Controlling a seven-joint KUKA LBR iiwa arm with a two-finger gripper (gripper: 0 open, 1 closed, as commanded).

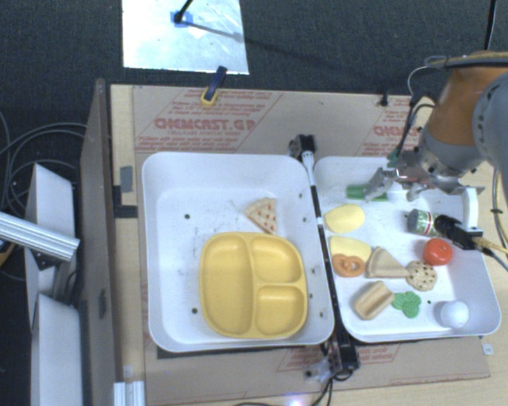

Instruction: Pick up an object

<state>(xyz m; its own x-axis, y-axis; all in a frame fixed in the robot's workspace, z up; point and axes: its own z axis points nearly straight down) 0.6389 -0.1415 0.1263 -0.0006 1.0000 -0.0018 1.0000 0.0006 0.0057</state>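
- While toy foods crowd the shallow white right-hand bin (483, 290), the grey two-finger gripper (395, 184) hangs at its upper edge, fingers apart, likely poised for a grab.
- Closest lies a small green plastic piece (356, 192), just left, ungrasped.

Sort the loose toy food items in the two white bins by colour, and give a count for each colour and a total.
Yellow: 3 (divided tray, lemon, wedge)
Tan: 4 (waffle slice, bread wedge, cookie, bread roll)
Green: 2 (bean, leafy piece)
Red: 1 (tomato)
Orange: 1 (ring)
White: 1 (egg)
Total: 12
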